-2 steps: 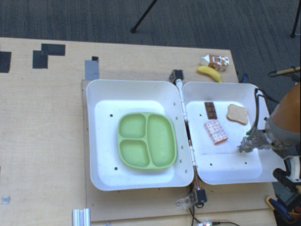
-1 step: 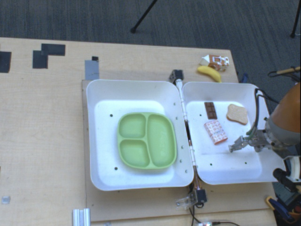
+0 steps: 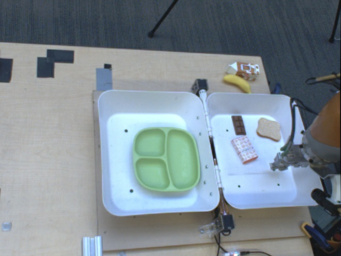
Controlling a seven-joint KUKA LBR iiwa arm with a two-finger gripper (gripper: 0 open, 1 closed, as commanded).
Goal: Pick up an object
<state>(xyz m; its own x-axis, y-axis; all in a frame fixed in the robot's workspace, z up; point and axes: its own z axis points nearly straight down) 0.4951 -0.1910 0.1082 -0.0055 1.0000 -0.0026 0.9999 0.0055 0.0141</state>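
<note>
2 white bins sit side by side on the wooden worktop (image 3: pixel 48 143), sharing a middle edge. The left bin (image 3: pixel 114 159) holds 1 green divided plate (image 3: pixel 167 159) with 3 compartments, lying flat at its centre and well apart from the pick area. The right bin (image 3: pixel 256 193) holds 3 loose candidates clustered in its upper half: a dark brown bar (image 3: pixel 238 124), a pink-and-white patterned packet (image 3: pixel 244 149) just below it, and a slice of bread (image 3: pixel 269 129) to their right, near the far wall. All 3 lie flat with gaps between them, which leaves room for fingers to come down around any one. The gripper (image 3: pixel 281 163) hangs over the right side of the right bin, beside and below the bread, near the packet but touching neither. Nothing lies between the fingers; whether they stand apart or together I cannot tell, the view is too small there. Judgement: approach stage, no grasp made; the packet and bread are the closest targets. Outside the bins, a banana (image 3: pixel 236 82) and a small carton (image 3: pixel 244 69) rest on the worktop behind the right bin, out of play.
</note>
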